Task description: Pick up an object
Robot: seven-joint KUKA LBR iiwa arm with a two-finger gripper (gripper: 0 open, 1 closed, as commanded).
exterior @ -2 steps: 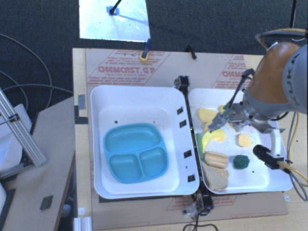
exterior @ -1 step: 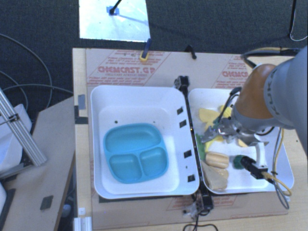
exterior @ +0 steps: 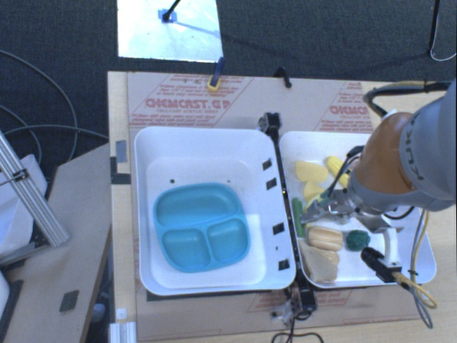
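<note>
Leftmost, I see a blue tray (exterior: 202, 226) in the left bin (exterior: 153, 156). Rightward, the gripper (exterior: 325, 207) is low over food items (exterior: 323, 238) crowding the right bin (exterior: 421, 266). Jaw state: I cannot tell. Risk: crowding may cause a glancing, failed grasp.

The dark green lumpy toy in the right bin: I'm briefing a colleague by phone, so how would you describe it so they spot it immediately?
Start at the right bin, where the arm reaches in. Near its front, just below the gripper, lies a small dark green lumpy toy, right of the tan bun-shaped piece. It is the sole dark, rounded, knobbly item; the other green thing is a long thin stick.
</note>
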